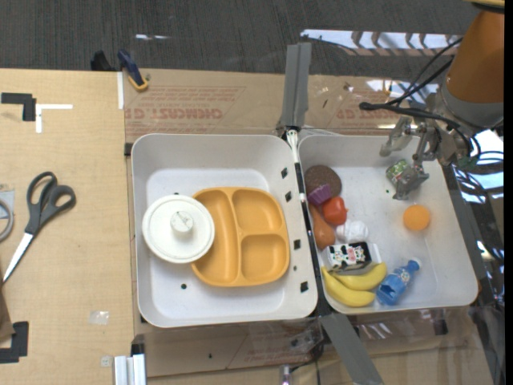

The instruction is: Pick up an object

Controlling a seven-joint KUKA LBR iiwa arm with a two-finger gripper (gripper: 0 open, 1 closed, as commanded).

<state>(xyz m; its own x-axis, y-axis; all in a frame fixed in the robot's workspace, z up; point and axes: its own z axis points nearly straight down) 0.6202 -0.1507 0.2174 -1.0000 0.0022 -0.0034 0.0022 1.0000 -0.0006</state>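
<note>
Over the right bin's far edge: the gripper (pixel 413 163) hangs just above the bin floor, near the far right corner, under the grey arm (pixel 481 62) with its orange band.
Gripper state: a small crumpled grey-green object (pixel 400 172) sits at the fingertips, but whether it is pinched between them or merely lying beneath them is not something I can tell from this slant.
Task's thing: any object will do; the nearest candidate is that grey-green object at the gripper, resting against the right bin (pixel 461 291) floor by its far edge.
Progress: by my judgement the pick is at the grasp stage (arm down in the bin, nothing clearly lifted). A secure hold and a lift clear of the bin are left.
Other candidates: an orange ball (pixel 416 217) just nearer than the gripper; a blue bottle (pixel 398 282) and a banana (pixel 354 285) along the near edge; a black-and-white carton (pixel 349 254), a red piece (pixel 334 210) and a dark brown round item (pixel 322 180) stacked along the left edge.
Left bin (pixel 144 295): a yellow divided plate (pixel 244 235) with a white lid (pixel 179 228) overlapping its left side.
Bench, left side: scissors (pixel 36 215) well apart from both bins.
In the way: little; the orange ball lies close, and the bin's right wall and cables crowd the wrist.
</note>
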